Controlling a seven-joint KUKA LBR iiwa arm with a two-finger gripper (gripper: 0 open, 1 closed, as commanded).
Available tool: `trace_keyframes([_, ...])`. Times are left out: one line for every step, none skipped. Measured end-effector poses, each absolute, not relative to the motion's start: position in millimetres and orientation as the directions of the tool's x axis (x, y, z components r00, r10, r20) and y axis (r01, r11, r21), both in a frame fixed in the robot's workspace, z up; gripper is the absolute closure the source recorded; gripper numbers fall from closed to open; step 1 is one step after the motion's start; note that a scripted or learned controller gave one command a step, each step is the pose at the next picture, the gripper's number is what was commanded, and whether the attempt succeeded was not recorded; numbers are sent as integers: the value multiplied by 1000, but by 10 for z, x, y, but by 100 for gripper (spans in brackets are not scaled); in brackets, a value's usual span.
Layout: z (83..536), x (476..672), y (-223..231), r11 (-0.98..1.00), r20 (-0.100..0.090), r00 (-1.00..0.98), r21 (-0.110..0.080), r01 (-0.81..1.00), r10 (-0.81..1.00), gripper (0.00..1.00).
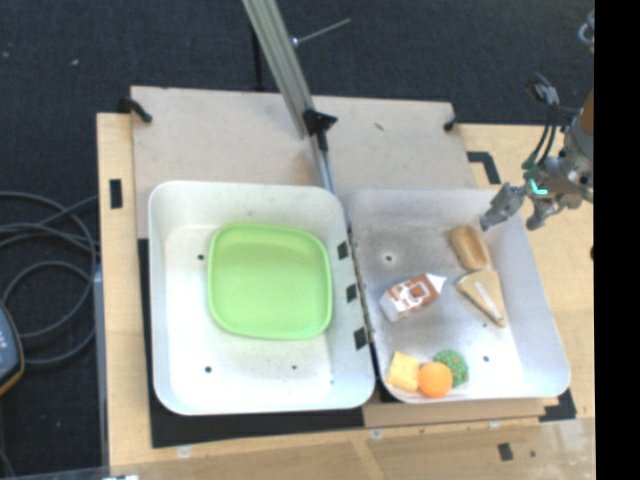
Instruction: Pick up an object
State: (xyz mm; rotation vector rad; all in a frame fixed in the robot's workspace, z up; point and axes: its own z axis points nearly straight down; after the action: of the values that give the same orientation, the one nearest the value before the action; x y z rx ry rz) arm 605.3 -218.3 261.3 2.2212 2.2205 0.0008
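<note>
The right bin [520,368] holds several small items. A tan bread roll [468,246] lies near its upper right, with a pale wedge [482,297] just below it. A brown and white carton [411,296] lies in the middle. At the front sit a yellow block [404,372], an orange ball [434,379] and a green broccoli piece [454,365]. My gripper [522,209] hangs over the bin's upper right corner, up and right of the roll. Its two fingers are spread apart with nothing between them.
The left bin [175,368] holds a square green plate [270,281]. A slanted metal pole [283,58] runs from the top down to the gap between the bins. Cables lie on the floor at far left.
</note>
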Motion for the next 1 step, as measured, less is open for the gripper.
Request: trace_keyframes([2612, 6053, -2183, 0, 0, 0, 1, 1000, 1000, 0])
